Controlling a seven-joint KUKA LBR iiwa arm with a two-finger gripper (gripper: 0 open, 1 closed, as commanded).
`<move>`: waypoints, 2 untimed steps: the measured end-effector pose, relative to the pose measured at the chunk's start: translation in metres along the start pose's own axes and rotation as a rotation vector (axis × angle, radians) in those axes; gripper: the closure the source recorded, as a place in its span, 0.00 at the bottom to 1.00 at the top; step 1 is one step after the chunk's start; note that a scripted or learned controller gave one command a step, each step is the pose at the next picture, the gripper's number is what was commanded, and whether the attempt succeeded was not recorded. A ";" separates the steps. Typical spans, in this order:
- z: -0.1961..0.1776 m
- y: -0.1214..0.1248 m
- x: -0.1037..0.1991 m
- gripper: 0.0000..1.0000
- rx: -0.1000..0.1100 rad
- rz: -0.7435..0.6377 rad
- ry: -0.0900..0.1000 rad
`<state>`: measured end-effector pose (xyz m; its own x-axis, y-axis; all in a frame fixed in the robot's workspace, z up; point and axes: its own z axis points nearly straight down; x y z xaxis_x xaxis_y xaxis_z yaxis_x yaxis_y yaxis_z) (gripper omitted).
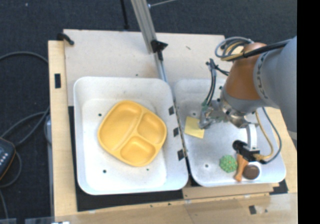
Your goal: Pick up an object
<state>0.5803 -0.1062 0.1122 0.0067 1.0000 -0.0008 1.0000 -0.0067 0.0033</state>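
the tool (206, 118) hangs low over the right bin (210, 149), close to that bin's left wall, at the end of the grey arm (275, 75) with its orange band (242, 79). from this slant i cannot tell whether the tool is spread or pressed together.

a yellow square pad (194, 128) lies flat on the bin floor just beside the tool, on its left and a little nearer the front. whether the two touch is not clear. further toward the front and to the tool's right sits a green knobbly ball (228, 163). right beside the ball, in the front right corner, lies a brown and orange piece (245, 169) whose shape is hard to make out.

well to the tool's left, the left bin (90, 170) holds a yellow divided plate (132, 132) with three compartments, lying flat near the bin's middle.

both bins rest on a pale bench (100, 53). behind the tool, a slanted metal post (141, 8) rises from between the bins. around the bench lies dark carpet (50, 3), with black cables (20, 57) trailing at the far left.
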 end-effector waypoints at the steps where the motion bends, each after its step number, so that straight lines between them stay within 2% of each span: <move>1: -0.043 0.001 -0.001 1.00 -0.002 -0.004 0.000; 2: -0.099 0.010 -0.011 1.00 -0.004 -0.008 -0.002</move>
<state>0.5895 -0.1175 0.2115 -0.0017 1.0000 -0.0025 1.0000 0.0017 0.0073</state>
